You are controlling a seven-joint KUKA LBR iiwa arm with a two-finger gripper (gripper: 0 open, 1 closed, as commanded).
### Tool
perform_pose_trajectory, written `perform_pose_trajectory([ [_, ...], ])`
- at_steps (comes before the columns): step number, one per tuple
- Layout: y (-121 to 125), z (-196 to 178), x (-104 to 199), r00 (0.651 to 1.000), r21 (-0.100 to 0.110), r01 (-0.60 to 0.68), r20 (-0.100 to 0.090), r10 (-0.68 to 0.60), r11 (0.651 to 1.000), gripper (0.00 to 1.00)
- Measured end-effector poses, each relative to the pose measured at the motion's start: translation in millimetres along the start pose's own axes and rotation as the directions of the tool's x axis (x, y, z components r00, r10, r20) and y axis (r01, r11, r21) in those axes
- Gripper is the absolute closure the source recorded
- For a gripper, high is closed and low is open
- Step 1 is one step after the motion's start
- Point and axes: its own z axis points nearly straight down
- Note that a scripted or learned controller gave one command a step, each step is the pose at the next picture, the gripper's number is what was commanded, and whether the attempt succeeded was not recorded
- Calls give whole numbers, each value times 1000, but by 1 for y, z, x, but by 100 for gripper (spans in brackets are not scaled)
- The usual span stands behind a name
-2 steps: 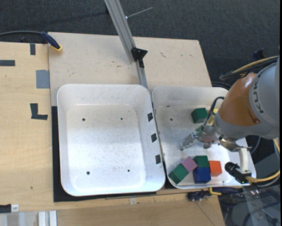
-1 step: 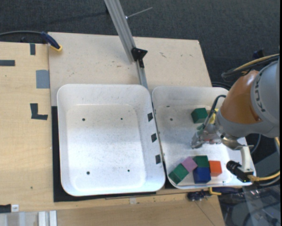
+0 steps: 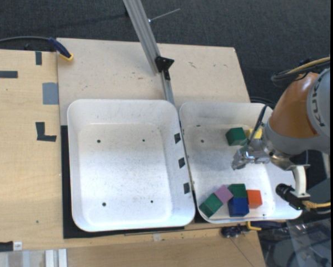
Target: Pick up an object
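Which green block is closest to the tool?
The lone green block at the right bin's far side, just left of the tool. The other two greens sit in the near-edge cluster.

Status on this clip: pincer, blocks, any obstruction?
Pincer low in right bin, nothing seen held. Green block just beside it. Five blocks clustered at near edge, apart from pincer.

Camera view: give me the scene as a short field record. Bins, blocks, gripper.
left bin: shallow white, no blocks seen in it
right bin: holds all blocks
lone block: green block, upper part of the bin, beside the gripper
cluster, near edge: dark green block, purple block, blue block, orange block, small green block
gripper: low over the right bin, nothing visibly between its fingers
finger state: cannot tell
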Motion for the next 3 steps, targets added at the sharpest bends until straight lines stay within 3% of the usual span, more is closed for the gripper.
perform_pose_trajectory([
  [2, 5, -112, 0, 1000, -3, 1, 1, -1, 1000, 100],
  [3, 13, -104, 62, 1000, 3, 6, -2, -6, 1000, 100],
])
